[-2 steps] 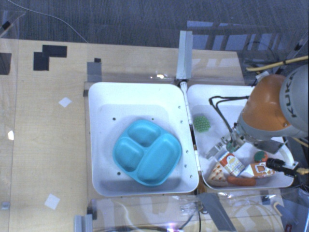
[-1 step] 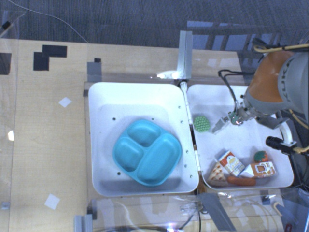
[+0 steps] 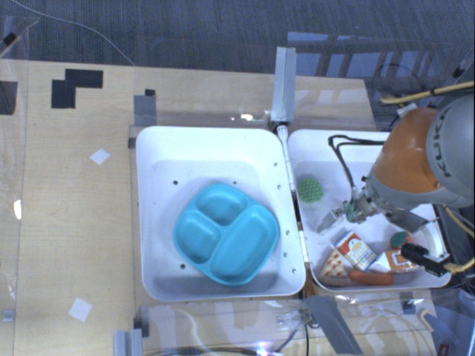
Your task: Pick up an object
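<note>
Overhead, poised low in the right-hand bin [image 3: 312, 147]: KUKA arm [image 3: 415, 158], reaching in from the right, gripper [image 3: 343, 213] angled down toward bare white floor between a green nubby ball [image 3: 310, 190] and a small printed carton [image 3: 355, 251]. Jaws apparently spread, with nothing between them, though too small and glinting to call with full confidence. Candidates for the pick gathered along the near wall of that bin: carton, a pizza-slice toy [image 3: 332, 268], a red sausage-shaped piece [image 3: 369, 277], an orange-and-white item [image 3: 399, 262] and a green-topped bit [image 3: 401, 238] just beside it. Probably heaped there by chance rather than arrangement, leaving the ball alone and easiest to reach. Set apart in the left-hand bin [image 3: 156, 199]: a blue three-compartment plate [image 3: 226, 233], lying flat, well clear of the gripper. Far corner of the right bin masked by the orange-banded wrist; dark cable [image 3: 343, 162] looping across it. Identity of the orange-and-white item unclear, half cut off by a black fitting [image 3: 424, 259].
</note>
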`<move>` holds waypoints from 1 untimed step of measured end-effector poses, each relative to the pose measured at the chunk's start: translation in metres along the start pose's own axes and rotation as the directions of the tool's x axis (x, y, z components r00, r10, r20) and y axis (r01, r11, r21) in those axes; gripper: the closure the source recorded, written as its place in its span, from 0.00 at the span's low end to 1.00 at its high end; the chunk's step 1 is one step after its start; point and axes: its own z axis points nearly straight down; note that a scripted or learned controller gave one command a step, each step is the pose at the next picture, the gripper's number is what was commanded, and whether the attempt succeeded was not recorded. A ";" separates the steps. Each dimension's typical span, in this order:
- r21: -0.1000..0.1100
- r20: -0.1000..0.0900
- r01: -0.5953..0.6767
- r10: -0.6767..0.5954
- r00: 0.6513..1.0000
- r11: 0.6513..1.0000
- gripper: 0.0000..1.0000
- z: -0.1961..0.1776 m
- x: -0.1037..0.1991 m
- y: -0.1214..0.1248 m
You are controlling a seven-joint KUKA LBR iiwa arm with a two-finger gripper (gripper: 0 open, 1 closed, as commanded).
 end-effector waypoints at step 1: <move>0.004 -0.001 -0.065 0.065 0.998 0.998 0.00 -0.024 -0.053 0.050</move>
